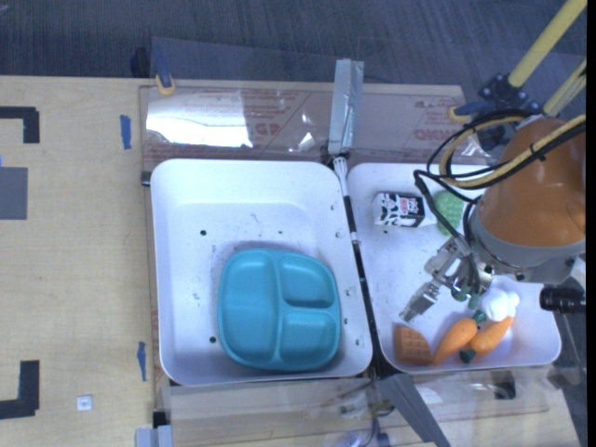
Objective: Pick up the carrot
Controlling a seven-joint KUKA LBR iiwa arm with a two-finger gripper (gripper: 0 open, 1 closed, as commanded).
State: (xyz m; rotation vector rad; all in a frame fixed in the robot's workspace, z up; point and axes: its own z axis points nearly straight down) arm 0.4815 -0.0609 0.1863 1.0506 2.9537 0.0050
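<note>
I see my metal two-finger claw point(430, 298) low over the right-hand shallow white bin point(391, 268), hanging under the orange band of the arm point(540, 189) that comes in from the right. Its fingers point down and to the left, and they look drawn narrow with nothing between them.

The orange plastic carrot with a green stem end point(455, 337) lies just below and to the right of the claw tips, near but apart from them, tilted so its tip points toward the bin's front wall. A second orange vegetable piece point(491, 334) lies beside it, further right of the claw, touching or nearly touching the carrot. A small white lump point(504, 304) sits right of the claw, above that second piece; I cannot tell what it is.

Just below the claw and slightly left rests a brown waffle-textured toy biscuit point(413, 345), close to the carrot's tip. Above the claw stands a small black-and-white milk carton point(399, 209), well apart. A pale green object point(450, 210) shows up and right of the claw, partly hidden by the arm.

Far left of the claw, in the left-hand white bin point(186, 203), lies a teal compartment plate point(278, 310).
</note>
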